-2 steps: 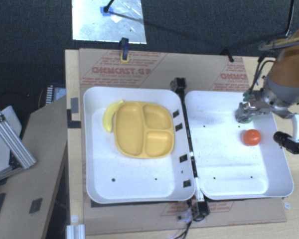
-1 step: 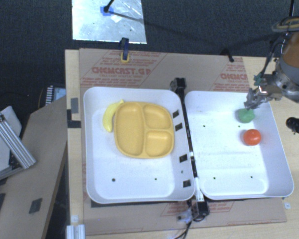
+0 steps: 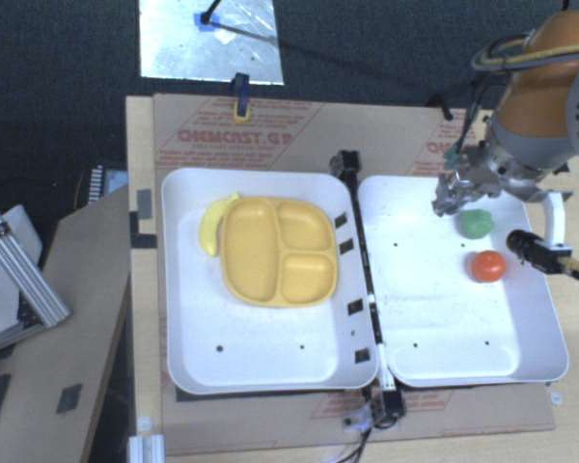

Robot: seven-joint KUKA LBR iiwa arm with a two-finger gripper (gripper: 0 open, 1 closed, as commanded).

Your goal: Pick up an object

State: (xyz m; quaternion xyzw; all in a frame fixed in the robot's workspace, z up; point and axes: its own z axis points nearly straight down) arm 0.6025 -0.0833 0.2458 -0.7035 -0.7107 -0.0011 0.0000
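Gripper at the far edge of the right bin, beside a green object.

From the camera view you see the gripper low over the right bin, holding nothing. The green object lies just right of it and nearer to you; the orange ball sits further forward.

Printed in red on the brown board beneath the bins: "CHEMCAST", followed by what looks like "G 9" or "GP", uncertain. Same red print repeated across the board, elsewhere too small or hidden to read.
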